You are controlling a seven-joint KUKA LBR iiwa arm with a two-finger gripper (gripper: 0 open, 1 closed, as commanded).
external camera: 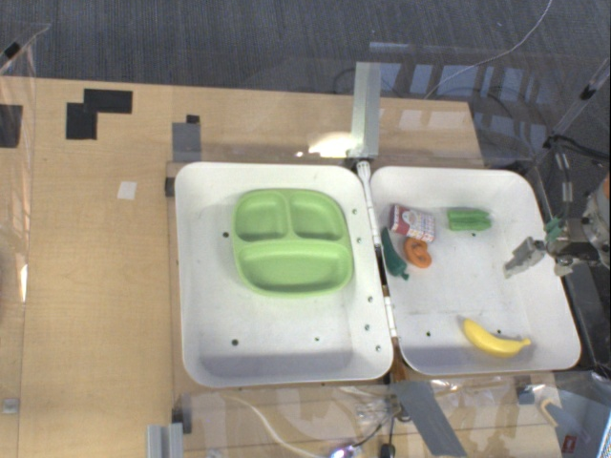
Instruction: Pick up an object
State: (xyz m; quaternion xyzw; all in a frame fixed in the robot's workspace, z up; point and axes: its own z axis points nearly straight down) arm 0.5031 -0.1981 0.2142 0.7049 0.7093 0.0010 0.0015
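The right bin (477,184) holds a yellow banana (494,338) near its front edge. A green oblong piece (468,219) lies toward the back. At the bin's left side a small red and white carton (411,222), an orange round piece (417,252) and a dark green piece (393,256) lie bunched together. My gripper (523,256) comes in over the bin's right side, at about mid-depth. It is right of all the objects, above and behind the banana, and I see nothing in it.
The left bin (205,284) bears a light green divided plate (291,241). A metal divider (374,256) runs between the two bins. Wooden bench top stretches to the left, with black markers (95,110) on it.
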